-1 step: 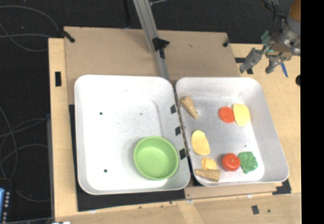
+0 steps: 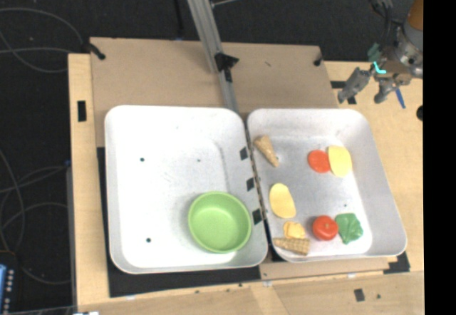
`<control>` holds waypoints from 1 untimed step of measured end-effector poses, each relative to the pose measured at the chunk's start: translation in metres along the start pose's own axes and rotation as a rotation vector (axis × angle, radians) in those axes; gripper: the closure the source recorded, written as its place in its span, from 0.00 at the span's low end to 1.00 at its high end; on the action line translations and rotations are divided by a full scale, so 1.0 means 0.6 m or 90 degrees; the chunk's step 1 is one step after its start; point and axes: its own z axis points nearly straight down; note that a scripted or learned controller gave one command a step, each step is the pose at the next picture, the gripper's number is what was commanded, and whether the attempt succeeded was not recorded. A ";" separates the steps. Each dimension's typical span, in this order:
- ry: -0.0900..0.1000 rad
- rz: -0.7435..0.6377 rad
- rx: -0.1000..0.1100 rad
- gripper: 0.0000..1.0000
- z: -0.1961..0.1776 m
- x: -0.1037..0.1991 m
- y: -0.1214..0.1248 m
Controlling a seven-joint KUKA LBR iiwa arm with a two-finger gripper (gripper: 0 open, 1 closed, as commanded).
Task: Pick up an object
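On the left, the first white bin (image 2: pixel 142 164) holds a green bowl (image 2: pixel 219 221) sitting upright near its lower right corner, close to the wall shared with the second bin. It sits well away from the arm, so it looks the less handy choice for a pick.

Across the divide, the right bin (image 2: pixel 370 164) carries the small things any of which could serve as the task's object. A tan cone-shaped piece (image 2: pixel 266 150) lies near the upper left of this bin, just beside the dividing wall. Below it lies a yellow oval piece (image 2: pixel 282 200), then a small yellow chunk (image 2: pixel 294 229) touching a waffle-patterned piece (image 2: pixel 293 245) at the lower edge. Further right a red tomato (image 2: pixel 325 227) rests just beside a green pepper (image 2: pixel 348 227). Above them another red piece (image 2: pixel 318 160) touches a yellow one (image 2: pixel 340 160).

At the far right, the hand (image 2: pixel 367 85) hangs above the bare bench (image 2: pixel 285 85), outside the bin's upper right corner, its two fingers spread apart with nothing between them. Judging by that, no pick has begun; the red and yellow pair lies nearest, though their touching could make a clean grip harder.
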 end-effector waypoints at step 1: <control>0.001 0.003 0.004 0.00 0.105 -0.002 -0.005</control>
